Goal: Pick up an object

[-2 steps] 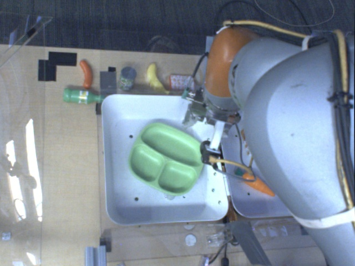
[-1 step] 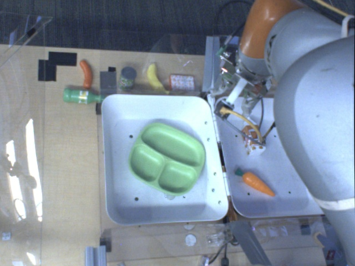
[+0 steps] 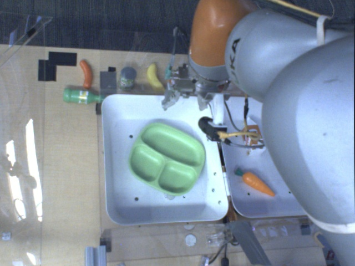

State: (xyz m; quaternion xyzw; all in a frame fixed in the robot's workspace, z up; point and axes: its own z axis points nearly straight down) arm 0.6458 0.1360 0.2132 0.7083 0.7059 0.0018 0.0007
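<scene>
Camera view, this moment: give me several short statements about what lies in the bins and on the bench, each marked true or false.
1. A green divided plate lies in the left bin. True.
2. The carrot lies in the left bin. False: it lies in the right bin.
3. A banana lies on the bench behind the bins. True.
4. The green bottle stands upright inside the plate. False: it lies on its side on the bench, left of the left bin.
5. The gripper holds the carrot. False: it is above the left bin's back edge, apart from the carrot.
</scene>
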